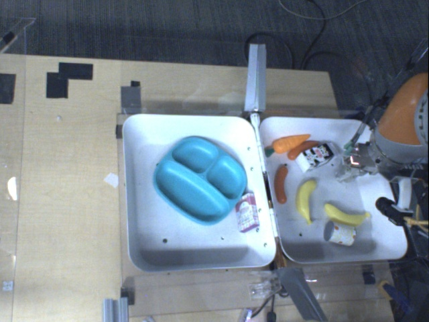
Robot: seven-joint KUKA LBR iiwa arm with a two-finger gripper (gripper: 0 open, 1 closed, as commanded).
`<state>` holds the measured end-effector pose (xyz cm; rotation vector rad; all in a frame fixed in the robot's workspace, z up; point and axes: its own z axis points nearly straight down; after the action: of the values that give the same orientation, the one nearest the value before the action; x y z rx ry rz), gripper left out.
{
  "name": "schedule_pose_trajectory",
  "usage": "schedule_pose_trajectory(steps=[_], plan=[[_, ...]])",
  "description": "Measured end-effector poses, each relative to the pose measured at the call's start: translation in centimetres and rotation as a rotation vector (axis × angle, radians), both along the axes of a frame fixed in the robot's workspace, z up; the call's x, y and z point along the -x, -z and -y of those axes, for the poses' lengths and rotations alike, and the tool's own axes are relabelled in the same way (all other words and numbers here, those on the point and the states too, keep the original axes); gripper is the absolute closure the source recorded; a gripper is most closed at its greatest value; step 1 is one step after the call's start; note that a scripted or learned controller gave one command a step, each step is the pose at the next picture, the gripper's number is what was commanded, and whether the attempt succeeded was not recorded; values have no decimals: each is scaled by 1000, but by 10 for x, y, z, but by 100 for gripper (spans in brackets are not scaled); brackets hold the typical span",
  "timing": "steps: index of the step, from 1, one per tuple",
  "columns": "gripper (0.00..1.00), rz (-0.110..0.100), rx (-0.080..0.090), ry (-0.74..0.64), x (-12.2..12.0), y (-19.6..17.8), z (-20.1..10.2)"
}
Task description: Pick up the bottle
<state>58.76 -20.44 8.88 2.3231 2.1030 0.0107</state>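
Dark carpet borders a pale wooden bench [67, 180] on which two shallow white bins are set side by side. Most of the left bin [141, 247] is taken up by a blue divided plastic tray [200, 178]. Wedged between that tray and the bin's right wall lies the small pink-labelled bottle [247, 212], probably awkward to reach. Over the right bin's [392, 243] right edge, well apart from the bottle, the grey arm's gripper [354, 158] is seen; its state cannot be told. Two yellow bananas [306, 200] lie nearby.
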Motion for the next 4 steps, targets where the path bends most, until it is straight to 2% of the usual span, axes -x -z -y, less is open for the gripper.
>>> schedule_pose_trajectory(steps=[2, 3, 4], plan=[[100, 13, 2, -11, -5, -25, -3], [100, 1, -3, 262, 22, 0, -2], [100, 5, -3, 256, 19, -12, -3]])
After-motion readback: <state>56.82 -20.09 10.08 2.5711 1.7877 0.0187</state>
